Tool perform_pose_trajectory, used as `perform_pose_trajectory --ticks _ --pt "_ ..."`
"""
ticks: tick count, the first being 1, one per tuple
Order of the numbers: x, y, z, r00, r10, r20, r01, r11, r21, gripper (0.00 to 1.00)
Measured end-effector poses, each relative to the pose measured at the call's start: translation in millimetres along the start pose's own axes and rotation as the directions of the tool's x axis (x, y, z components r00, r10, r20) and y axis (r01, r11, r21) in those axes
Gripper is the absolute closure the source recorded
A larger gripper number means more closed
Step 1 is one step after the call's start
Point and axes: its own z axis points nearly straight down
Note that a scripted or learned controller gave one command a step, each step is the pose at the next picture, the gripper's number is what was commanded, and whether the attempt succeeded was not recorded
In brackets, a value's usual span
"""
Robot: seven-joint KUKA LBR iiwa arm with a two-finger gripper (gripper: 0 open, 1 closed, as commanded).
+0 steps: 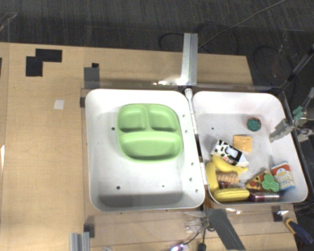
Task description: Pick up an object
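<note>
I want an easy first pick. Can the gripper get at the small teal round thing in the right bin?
Probably yes: the teal round thing lies alone on bare bin floor, apart from the clutter, with the gripper just beside it.

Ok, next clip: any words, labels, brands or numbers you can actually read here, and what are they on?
None can be read.
Red and white packet, right bin's near corner: printing too blurred.
Black and white carton: pattern, no legible letters.
Snack bar wrapper: too small to read.
Green divided plate, left bin: no markings visible.
</note>
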Motion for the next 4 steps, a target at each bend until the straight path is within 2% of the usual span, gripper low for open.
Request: perform_pose_trajectory --ticks 1,2,3,4 --pt "17 -16 147 0.993 -0.121 0.001 0.121 0.993 -0.003 0.00" --pt "69 78 163 0.961 -0.276 0.003 0.276 0.961 -0.012 0.00" --pt "71 81 150 0.960 -0.279 0.002 0.279 0.960 -0.018 1.00" --pt "108 156 48 0.994 -0.110 0.000 0.110 0.994 -0.004 1.00"
